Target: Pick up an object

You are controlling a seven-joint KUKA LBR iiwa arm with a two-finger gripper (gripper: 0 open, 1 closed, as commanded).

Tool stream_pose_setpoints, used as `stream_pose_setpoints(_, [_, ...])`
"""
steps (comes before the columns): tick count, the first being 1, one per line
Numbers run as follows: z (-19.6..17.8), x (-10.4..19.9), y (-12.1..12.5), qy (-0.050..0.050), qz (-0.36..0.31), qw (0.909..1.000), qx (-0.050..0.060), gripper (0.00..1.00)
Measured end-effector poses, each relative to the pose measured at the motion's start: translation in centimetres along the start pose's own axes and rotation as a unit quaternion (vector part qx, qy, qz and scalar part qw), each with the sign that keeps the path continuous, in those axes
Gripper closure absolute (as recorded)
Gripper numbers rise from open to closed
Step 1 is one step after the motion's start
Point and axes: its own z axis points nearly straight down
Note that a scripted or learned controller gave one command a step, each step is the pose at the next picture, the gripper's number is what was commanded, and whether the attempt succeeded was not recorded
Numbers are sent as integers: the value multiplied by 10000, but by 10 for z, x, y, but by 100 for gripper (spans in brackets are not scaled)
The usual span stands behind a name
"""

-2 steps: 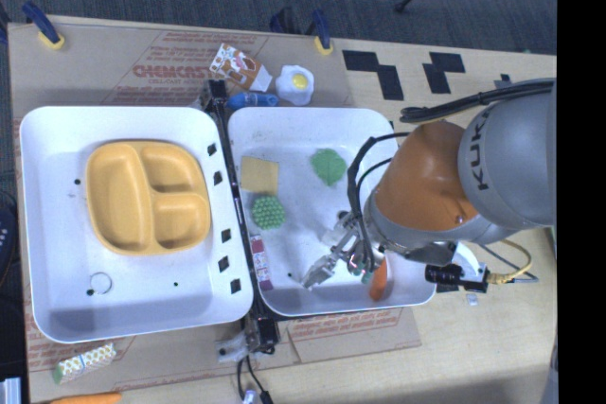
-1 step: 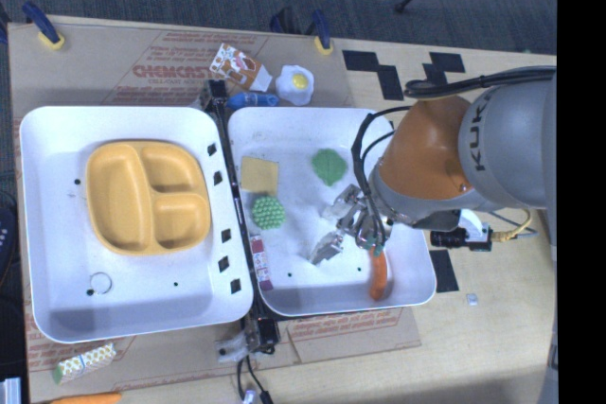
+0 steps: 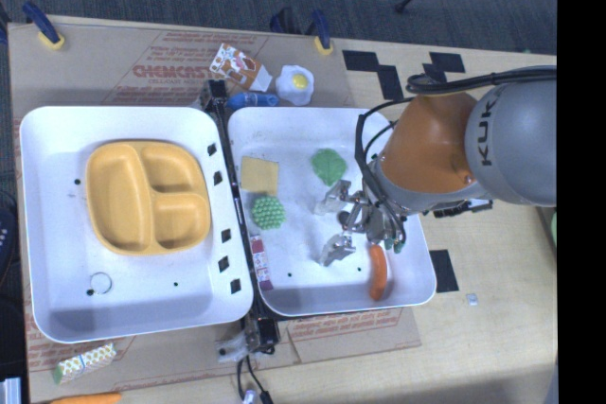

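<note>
My gripper point(image 3: 334, 224) hangs over the middle of the right bin point(image 3: 294, 290), its two metal fingers spread apart with nothing between them. An orange carrot-like piece point(image 3: 379, 273) lies just right of the lower finger, near the bin's front right corner. A green leafy piece point(image 3: 329, 166) sits just above the upper finger. A bumpy green ball point(image 3: 268, 213) and a yellow square slice point(image 3: 259, 175) lie to the gripper's left, near the bin's left wall.
The left bin point(image 3: 57, 298) holds a yellow divided tray point(image 3: 147, 196). Behind the bins lie a small printed packet point(image 3: 232, 64), a blue item point(image 3: 251, 99) and a white-and-yellow egg-like piece point(image 3: 295, 83). The arm's orange band point(image 3: 431, 147) overhangs the right bin's right edge.
</note>
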Motion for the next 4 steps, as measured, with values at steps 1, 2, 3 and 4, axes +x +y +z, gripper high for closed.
stream_pose_setpoints(1, [0, -37, 12, -4, -1713, 9852, -1, 0])
stream_pose_setpoints(2, [-1, 16, -38, 21, -2760, 9611, -6, 0])
stream_pose_setpoints(3, [1, 34, -2, 20, -3718, 9283, -11, 0])
stream_pose_setpoints(4, [0, 16, -6, 6, -5475, 8368, -8, 0])
